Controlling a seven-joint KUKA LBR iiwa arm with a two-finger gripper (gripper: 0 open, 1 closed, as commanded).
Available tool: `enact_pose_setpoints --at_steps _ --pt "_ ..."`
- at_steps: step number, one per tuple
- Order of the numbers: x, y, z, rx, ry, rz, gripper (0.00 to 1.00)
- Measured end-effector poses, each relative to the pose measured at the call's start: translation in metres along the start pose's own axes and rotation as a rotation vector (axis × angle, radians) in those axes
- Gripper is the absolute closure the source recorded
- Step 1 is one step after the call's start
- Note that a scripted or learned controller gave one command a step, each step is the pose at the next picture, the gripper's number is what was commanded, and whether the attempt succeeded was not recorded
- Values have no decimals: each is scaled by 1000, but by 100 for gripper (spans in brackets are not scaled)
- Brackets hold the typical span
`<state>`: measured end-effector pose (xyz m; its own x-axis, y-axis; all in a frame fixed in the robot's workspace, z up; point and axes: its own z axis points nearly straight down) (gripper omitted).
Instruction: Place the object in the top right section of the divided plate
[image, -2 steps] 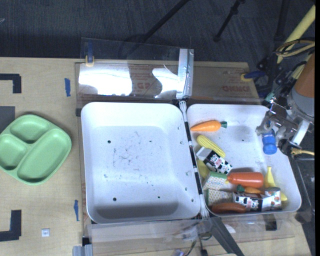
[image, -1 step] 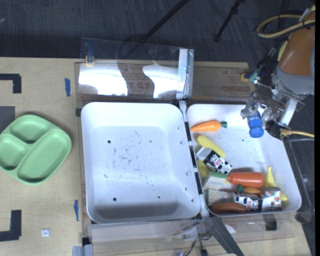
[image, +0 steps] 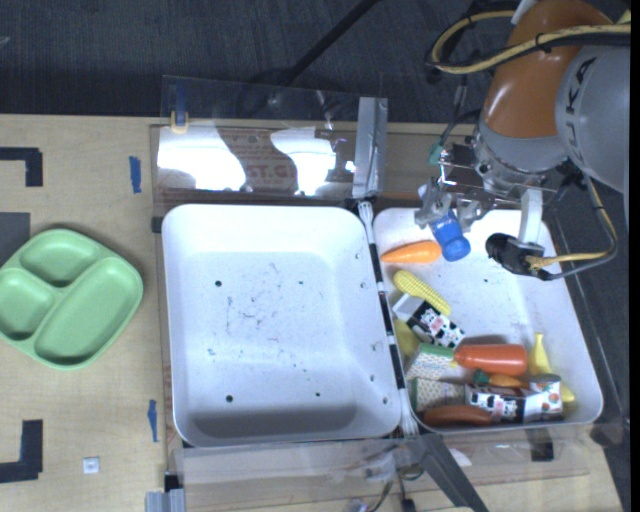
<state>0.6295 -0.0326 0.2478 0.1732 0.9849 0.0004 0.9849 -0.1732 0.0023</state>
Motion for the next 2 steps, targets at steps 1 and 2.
enact_pose_setpoints --at_steps 1,2 --pt "66 17 43 2 1 -584 100" --pt "111 14 63 2 1 -742 100"
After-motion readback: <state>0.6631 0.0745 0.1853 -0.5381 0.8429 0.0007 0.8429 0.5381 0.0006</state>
